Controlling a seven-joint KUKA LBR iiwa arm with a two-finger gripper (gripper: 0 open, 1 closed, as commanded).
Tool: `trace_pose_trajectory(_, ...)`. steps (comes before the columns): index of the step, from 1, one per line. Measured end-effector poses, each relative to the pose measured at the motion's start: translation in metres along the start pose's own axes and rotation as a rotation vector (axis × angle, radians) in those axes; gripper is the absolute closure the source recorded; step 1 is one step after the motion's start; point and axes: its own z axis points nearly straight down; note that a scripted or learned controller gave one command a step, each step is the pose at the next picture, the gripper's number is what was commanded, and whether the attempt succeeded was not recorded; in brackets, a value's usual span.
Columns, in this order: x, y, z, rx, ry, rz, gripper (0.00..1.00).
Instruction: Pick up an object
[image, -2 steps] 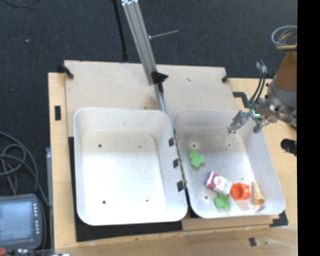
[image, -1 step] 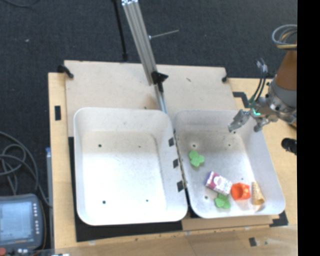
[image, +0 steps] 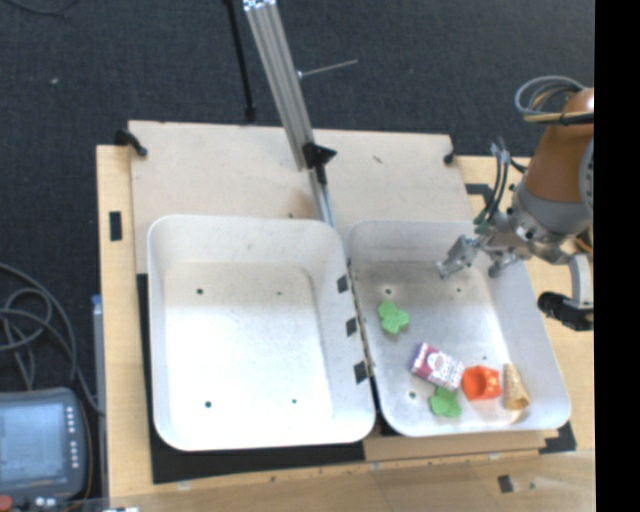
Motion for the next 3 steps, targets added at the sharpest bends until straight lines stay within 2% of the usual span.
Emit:
trace_pose_trajectory(1,0.000,-0.009,0.060,0.002,0.000,0.004,0.00)
trace_pose_trajectory(2,-0.002,-0.009,0.075,-0.002,-0.001,0.005,0.00)
trace_pose_trajectory(3,-0.003,-0.007,0.062,-0.007,-0.001,0.006,1.00)
